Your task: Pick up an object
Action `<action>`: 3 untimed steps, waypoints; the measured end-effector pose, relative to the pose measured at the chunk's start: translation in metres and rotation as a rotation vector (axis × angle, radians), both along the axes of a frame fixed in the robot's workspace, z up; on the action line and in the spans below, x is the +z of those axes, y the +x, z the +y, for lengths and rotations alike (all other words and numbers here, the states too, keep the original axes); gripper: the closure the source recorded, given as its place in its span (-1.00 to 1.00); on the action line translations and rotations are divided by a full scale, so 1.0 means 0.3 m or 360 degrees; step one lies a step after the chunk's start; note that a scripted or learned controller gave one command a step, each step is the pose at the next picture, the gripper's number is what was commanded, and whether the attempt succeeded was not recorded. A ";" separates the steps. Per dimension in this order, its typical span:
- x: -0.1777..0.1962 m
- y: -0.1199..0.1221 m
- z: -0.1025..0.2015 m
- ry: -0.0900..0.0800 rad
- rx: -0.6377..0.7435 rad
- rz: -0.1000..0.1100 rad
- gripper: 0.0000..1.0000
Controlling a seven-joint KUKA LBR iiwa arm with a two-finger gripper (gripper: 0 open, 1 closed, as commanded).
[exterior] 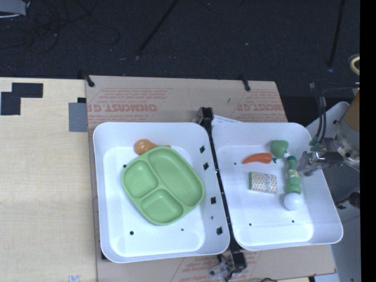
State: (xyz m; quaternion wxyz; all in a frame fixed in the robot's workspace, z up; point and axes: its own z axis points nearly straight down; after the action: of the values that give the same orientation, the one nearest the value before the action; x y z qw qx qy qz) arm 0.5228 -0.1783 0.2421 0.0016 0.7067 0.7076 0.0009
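Observation:
The right bin (276, 231) holds an orange carrot-shaped piece (257, 157), a small green piece (279, 147), a green bottle (292, 178), a white ball (292, 202) at the bottle's near end, and a small patterned block (262, 182). My gripper (311, 161) hangs over this bin's right rim, just right of the green bottle's far end. I see nothing held in it. In the left bin (100, 187) lies a green divided plate (161, 184), with an orange object (143, 146) partly hidden behind its far edge.
Both bins rest on a cardboard sheet (176, 101) on the bench. A black divider (214, 187) runs between the bins. Cables and the arm's body (346, 140) crowd the right side. A pale wooden surface (41, 181) lies to the left.

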 end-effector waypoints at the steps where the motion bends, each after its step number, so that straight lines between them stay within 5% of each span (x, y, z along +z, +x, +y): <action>1: -0.033 0.044 0.146 0.0004 0.0001 0.0012 1.00; 3: -0.102 0.117 0.473 0.0004 0.0003 0.0013 1.00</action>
State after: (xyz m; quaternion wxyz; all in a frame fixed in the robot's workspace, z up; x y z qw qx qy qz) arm 0.5580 -0.0363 0.2117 -0.0022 0.7060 0.7082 -0.0010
